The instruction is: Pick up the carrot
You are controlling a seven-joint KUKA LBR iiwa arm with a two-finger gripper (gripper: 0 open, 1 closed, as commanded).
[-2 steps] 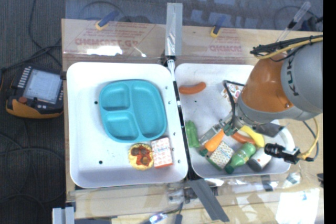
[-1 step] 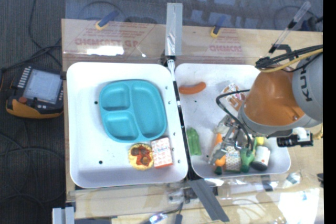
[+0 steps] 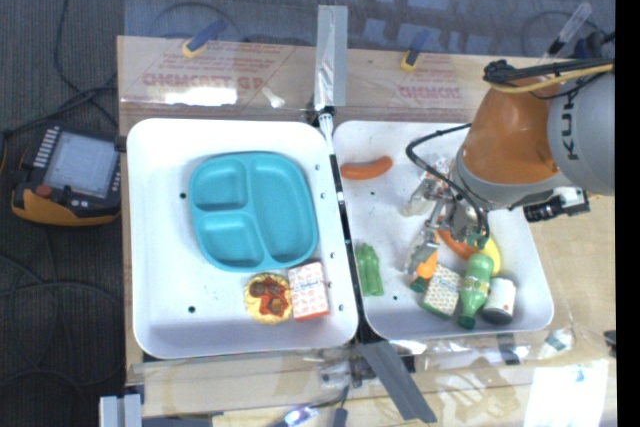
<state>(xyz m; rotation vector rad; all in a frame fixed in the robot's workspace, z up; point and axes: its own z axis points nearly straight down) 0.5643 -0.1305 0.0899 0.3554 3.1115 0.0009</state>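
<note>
The carrot [image 3: 453,242], a small orange piece, lies in the right bin [image 3: 390,215] among a cluster of toys. The gripper [image 3: 428,243] hangs low over the bin right at the carrot's left side, its metal parts overlapping it. Below the gripper shows another orange bit [image 3: 428,267], and I cannot tell if it belongs to the carrot. The grey arm with its orange band [image 3: 510,140] reaches in from the right and hides the bin's upper right corner.
An orange-red sausage [image 3: 367,168] lies at the right bin's top left and a green piece [image 3: 369,270] near its left wall. Crowded beside the carrot are a green bottle [image 3: 476,280], a yellow fruit [image 3: 488,250], a small box [image 3: 441,292] and a can [image 3: 500,300]. The left bin holds a blue divided plate [image 3: 252,207], a pizza slice [image 3: 268,296] and a carton [image 3: 309,290].
</note>
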